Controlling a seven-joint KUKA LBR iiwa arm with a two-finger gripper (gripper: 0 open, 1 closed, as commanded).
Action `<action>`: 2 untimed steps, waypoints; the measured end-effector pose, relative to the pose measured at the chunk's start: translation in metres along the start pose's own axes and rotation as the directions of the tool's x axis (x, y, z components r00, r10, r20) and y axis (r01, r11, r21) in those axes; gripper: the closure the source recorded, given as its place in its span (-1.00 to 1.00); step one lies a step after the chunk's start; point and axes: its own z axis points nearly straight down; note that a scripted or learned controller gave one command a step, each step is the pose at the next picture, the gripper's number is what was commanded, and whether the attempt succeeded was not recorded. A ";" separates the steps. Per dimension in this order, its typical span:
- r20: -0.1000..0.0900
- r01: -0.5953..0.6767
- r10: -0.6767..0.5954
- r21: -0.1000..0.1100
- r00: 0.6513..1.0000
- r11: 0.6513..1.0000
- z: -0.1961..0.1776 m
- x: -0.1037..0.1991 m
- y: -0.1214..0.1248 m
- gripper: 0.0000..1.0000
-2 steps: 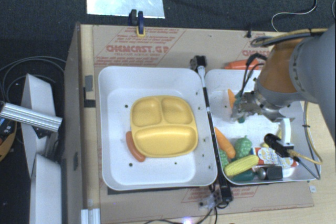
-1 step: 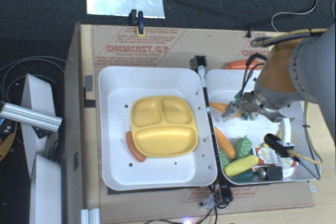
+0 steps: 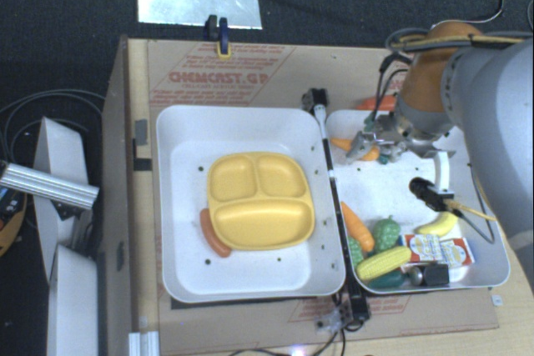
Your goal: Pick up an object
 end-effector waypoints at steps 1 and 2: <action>-0.005 0.002 -0.002 0.020 1.000 1.000 0.003 -0.012 0.023 -1.00; -0.005 0.002 -0.002 0.020 1.000 1.000 0.003 -0.014 0.023 -1.00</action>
